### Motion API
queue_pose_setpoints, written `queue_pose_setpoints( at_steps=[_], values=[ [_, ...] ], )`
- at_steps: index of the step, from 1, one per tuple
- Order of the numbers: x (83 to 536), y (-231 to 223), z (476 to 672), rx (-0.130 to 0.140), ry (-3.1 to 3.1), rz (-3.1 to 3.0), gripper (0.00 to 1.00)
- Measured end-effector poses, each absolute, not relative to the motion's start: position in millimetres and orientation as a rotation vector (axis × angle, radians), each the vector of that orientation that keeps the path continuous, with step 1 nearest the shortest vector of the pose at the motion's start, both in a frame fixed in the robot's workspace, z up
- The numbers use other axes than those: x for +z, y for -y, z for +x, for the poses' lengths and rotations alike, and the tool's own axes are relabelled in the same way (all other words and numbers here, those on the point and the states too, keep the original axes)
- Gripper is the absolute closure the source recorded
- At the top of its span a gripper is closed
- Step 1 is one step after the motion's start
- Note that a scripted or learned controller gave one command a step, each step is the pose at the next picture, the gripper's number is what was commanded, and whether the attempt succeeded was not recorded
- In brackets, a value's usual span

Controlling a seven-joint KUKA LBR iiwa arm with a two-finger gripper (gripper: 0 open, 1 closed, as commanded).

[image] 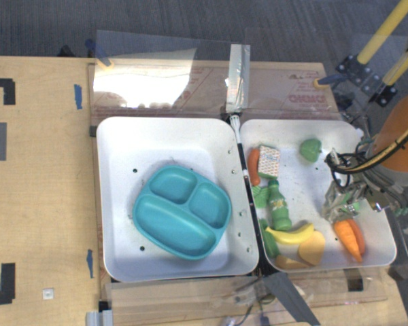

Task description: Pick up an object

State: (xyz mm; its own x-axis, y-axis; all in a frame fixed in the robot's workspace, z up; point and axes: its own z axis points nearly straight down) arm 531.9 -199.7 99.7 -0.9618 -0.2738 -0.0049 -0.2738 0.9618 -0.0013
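My gripper (345, 208) is low in the right bin (384, 253), near its right side. It sits just above the top end of an orange carrot (351, 238), which lies pointing toward the front right corner. I cannot see whether it touches the carrot. Further left in the same bin lie a yellow banana (290, 235), a green bottle (279, 207), a yellow-orange piece (312, 248), a small orange-red sausage shape (254, 166), a patterned packet (269, 160) and a green ball (311, 149).
The left bin (119, 148) holds a teal divided plate (182, 211). A divider ridge (245, 182) runs between the bins. The arm and its black cables (357, 160) hang over the right bin's right edge. Yellow rods (391, 22) stand at the back right.
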Motion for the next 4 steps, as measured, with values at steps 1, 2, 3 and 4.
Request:
queue_pose_setpoints(
  at_steps=[1, 2, 3, 4],
  values=[
    [104, 166, 656.8, 0.002, -3.042, -0.749, 1.00],
    [200, 116, 671.6, -0.003, -3.060, -0.630, 1.00],
    [274, 99, 670.2, -0.003, -3.076, -0.552, 1.00],
    [312, 87, 669.0, 0.001, -3.116, -0.295, 1.00]
  ],
)
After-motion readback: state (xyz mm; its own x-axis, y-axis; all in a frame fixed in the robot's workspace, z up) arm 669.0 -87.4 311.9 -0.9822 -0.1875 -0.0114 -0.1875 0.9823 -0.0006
